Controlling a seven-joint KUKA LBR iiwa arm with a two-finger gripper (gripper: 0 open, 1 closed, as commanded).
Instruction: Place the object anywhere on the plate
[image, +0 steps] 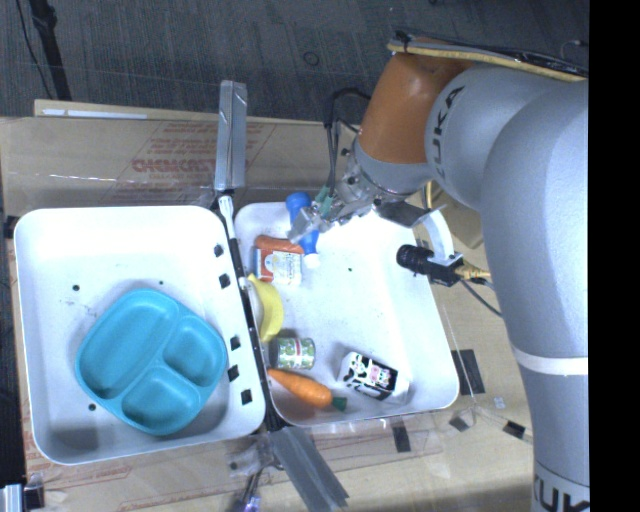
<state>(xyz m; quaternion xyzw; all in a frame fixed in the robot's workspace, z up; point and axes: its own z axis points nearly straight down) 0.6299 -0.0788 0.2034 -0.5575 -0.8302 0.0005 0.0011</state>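
Note:
A blue divided plate (152, 362) lies in the left bin (60, 240). My gripper (322, 213) is low over the back left corner of the right bin (400, 310). It sits right against a blue bottle-like object (299, 208) there and covers part of it. Whether it grips the blue object is hidden from this angle. Just in front of the blue object lies an orange and white carton (279, 259).
Along the right bin's left wall and front lie a banana (268, 306), a green can (295, 352), a carrot (301, 389) and a black-and-white carton (371, 375). A black fitting (422, 261) sticks out over the bin's right rim. The arm (500, 140) spans the back right.

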